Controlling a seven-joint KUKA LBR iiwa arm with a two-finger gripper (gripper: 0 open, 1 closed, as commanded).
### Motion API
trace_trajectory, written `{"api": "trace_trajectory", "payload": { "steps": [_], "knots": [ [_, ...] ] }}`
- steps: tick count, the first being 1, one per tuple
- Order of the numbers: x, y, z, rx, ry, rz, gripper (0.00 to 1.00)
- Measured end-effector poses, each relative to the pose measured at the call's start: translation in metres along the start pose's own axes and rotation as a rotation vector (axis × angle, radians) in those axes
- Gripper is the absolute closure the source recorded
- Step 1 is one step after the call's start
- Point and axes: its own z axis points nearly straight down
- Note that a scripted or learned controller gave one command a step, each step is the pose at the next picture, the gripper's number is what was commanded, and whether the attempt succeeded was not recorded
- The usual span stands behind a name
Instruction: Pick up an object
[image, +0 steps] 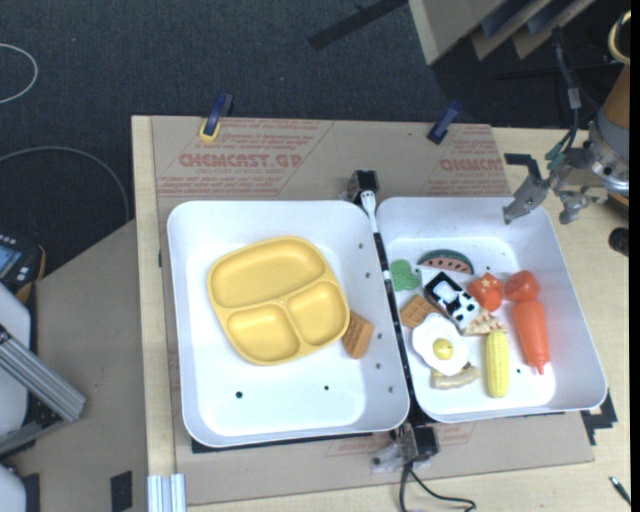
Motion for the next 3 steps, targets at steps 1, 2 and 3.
{"api": "trace_trajectory", "payload": {
  "steps": [1,2,3],
  "knots": [
    [0.000,0.003,-0.007,-0.012,-0.003,-0.003,0.00],
    [0.004,0.002,0.057,-0.005,-0.001,-0.003,0.00],
    [0.003,0.003,0.121,-0.004,-0.001,-0.003,0.00]
  ]
}}
